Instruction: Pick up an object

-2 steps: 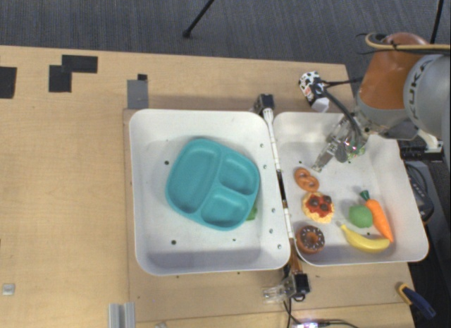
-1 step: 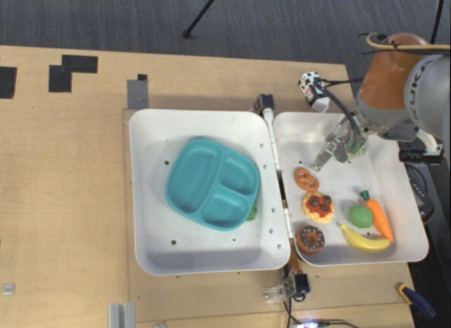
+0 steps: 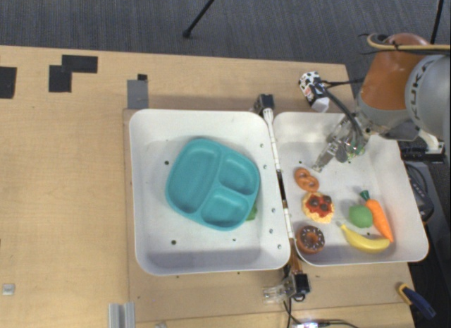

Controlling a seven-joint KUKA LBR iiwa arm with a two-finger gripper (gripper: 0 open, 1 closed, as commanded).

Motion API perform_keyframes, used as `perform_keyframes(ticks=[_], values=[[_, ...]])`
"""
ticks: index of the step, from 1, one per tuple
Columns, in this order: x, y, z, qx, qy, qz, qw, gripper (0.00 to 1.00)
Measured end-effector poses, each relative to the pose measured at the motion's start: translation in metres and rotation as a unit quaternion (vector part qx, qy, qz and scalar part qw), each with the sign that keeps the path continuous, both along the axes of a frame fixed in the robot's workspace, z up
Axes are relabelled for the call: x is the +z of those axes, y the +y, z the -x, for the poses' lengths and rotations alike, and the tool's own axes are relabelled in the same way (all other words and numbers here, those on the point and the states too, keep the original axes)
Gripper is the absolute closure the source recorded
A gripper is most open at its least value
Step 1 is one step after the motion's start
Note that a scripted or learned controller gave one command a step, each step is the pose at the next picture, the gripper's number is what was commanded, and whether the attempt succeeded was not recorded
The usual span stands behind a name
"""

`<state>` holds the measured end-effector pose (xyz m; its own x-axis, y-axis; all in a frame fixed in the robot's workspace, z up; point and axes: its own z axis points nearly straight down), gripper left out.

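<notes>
My gripper (image 3: 325,161) hangs over the right bin (image 3: 394,171), its fingers pointing down-left toward a small brown pretzel (image 3: 306,178) just below it. Nothing shows between the fingers. Lower in the same bin lie a fruit tart (image 3: 318,207), a chocolate doughnut (image 3: 310,238), a yellow banana (image 3: 365,240), a green fruit (image 3: 360,216) and an orange carrot (image 3: 380,219). The left bin (image 3: 151,178) holds a teal divided plate (image 3: 213,183), tilted a little.
A low divider wall (image 3: 277,171) separates the two bins. A black-and-white object (image 3: 311,87) sits just beyond the right bin's far edge. The arm's grey and orange body (image 3: 394,87) fills the upper right. Bare bin floor lies in the right bin's upper part.
</notes>
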<state>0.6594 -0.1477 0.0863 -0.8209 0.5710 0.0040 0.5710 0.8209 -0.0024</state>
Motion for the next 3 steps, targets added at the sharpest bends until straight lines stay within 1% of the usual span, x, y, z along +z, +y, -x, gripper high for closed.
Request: perform_keyframes(ticks=[1,2,3], values=[[0.000,-0.008,-0.001,-0.038,0.000,-0.0018,0.9993,0.00],[0.000,0.011,0.000,-0.051,0.000,0.0020,0.9987,0.00],[0.000,-0.008,0.004,0.193,-0.006,0.0006,0.9813,0.00]])
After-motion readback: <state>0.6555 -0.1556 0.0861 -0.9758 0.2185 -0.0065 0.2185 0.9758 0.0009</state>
